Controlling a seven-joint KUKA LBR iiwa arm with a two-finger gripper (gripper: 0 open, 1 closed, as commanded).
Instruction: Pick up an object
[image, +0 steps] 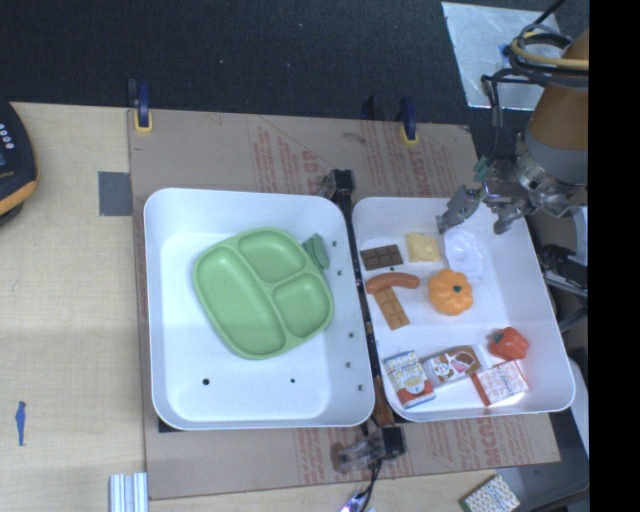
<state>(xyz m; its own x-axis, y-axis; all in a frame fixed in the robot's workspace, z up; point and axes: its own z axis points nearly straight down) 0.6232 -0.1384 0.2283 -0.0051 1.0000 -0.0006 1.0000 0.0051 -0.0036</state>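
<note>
My gripper (482, 212) hangs over the far edge of the right bin (548, 300), its two grey fingers spread apart with nothing between them. Just below it lies a translucent white object (465, 250). In front of that sits an orange pumpkin (451, 292). To its left lie a yellow cheese block (423, 247), a brown chocolate bar (381, 257), a sausage (392, 283) and a brown wafer (393, 311). A red tomato (509, 343) rests near the right wall. Three small cartons (452, 366) line the near edge.
The left bin (180, 390) holds a green divided plate (265, 292) with a small green piece (317, 250) at its far right rim. Clamps (343, 183) join the bins at the middle. A yellow-black device (12, 160) sits at the far left.
</note>
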